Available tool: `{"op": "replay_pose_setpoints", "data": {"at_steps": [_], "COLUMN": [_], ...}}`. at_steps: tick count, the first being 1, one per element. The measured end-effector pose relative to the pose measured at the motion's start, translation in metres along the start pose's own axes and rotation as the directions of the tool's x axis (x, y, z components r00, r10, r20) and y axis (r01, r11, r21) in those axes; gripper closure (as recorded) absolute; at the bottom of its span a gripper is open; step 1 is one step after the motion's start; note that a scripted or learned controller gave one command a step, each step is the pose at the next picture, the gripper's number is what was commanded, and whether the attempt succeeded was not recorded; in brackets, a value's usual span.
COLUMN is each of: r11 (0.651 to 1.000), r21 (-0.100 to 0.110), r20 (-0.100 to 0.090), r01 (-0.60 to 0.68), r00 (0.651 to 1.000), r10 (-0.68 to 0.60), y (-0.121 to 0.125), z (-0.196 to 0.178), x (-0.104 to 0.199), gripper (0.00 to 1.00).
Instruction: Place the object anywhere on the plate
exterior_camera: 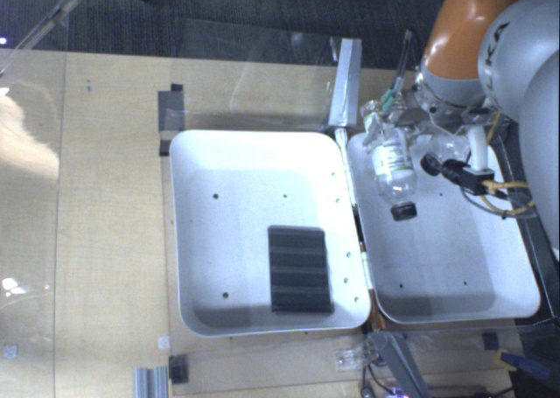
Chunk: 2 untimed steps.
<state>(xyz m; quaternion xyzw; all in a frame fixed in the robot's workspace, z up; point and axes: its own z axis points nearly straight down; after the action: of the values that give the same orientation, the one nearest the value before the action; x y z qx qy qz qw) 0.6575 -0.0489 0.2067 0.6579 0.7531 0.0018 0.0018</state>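
1. The gripper (385, 129) hangs over the right bin (455, 282), fingers clamped on a clear plastic bottle (391, 169).
2. The black ridged plate (299, 269) lies in the left bin (219, 212).

A clear plastic bottle with a dark cap (393, 171) hung cap-down over the right white bin (455, 274); a black ridged rectangular plate (299, 268) lay flat in the left white bin (227, 178).

Grey arm (516, 46) bent low from the right, pincer (385, 129) pointing left.
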Motion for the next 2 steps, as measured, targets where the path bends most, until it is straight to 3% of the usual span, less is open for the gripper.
{"op": "replay_pose_setpoints", "data": {"at_steps": [1, 2], "r11": [0.989, 0.970], "r21": [0.002, 0.001], "r20": [-0.001, -0.002], "r01": [0.149, 0.245], "r00": [0.989, 0.970], "r10": [-0.149, -0.245], "y": [-0.075, -0.025], "z": [-0.013, -0.039], "x": [0.071, 0.135], "gripper": [1.00, 1.00]}}
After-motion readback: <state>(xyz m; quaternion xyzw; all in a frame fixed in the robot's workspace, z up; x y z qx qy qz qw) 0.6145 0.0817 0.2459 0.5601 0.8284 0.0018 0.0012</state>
